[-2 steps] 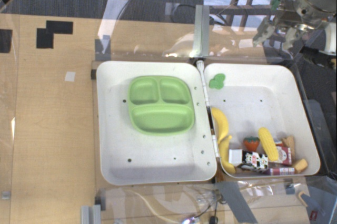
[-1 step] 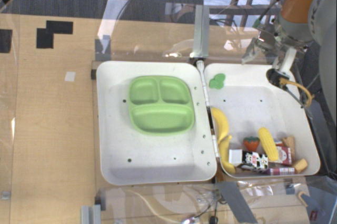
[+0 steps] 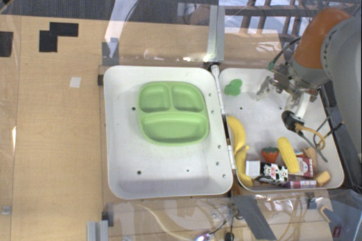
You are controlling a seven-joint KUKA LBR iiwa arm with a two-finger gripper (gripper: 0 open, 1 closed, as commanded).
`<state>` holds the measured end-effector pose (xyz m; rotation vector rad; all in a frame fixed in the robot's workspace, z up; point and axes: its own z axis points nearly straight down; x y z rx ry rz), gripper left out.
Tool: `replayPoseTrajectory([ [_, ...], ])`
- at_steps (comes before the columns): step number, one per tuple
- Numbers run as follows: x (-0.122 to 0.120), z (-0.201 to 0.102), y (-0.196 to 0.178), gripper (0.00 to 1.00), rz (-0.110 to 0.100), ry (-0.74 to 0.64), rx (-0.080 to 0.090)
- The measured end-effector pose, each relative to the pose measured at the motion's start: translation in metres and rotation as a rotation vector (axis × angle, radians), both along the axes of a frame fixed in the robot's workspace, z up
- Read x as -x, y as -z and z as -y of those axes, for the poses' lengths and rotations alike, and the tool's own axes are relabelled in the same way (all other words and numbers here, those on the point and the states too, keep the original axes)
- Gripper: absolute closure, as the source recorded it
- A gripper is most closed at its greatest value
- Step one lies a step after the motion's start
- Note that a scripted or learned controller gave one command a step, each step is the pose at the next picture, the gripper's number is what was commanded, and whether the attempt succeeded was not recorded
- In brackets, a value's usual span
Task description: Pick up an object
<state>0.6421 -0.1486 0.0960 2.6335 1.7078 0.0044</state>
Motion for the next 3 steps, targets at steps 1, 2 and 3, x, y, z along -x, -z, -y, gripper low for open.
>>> replayPoseTrajectory([
  [1, 0.000, 0.019, 0.008, 0.00, 0.005, -0.314, 0.002],
  [2, 0.081, 0.006, 0.005, 0.00, 0.008, -0.409, 0.003],
  [3, 0.137, -0.013, 0.004, 0.00, 0.014, -0.440, 0.006],
])
